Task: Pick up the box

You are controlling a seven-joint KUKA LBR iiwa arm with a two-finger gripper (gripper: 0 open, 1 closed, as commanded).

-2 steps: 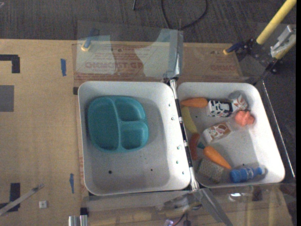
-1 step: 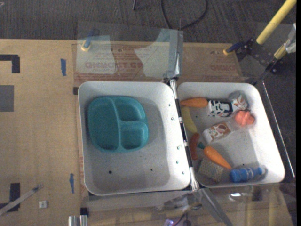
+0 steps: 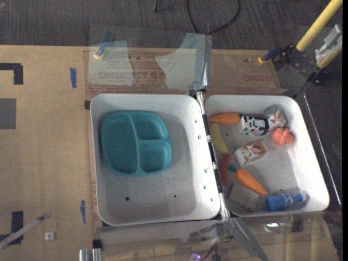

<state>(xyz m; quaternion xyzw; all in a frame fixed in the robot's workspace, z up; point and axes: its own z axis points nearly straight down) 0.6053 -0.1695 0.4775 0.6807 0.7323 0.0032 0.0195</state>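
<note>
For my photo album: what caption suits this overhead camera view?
Teal divided plate in the left bin; toy food fills the right bin.

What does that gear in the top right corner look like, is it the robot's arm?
A slanted yellow rod above a black clamp, with a whitish piece beside it. That is not the arm's grey with an orange band, so probably a fixture.

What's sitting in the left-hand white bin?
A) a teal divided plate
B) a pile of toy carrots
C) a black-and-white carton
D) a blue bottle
A: the teal divided plate lies alone in the left bin, while the carrots, bottle and cartons are all in the right bin.
</note>
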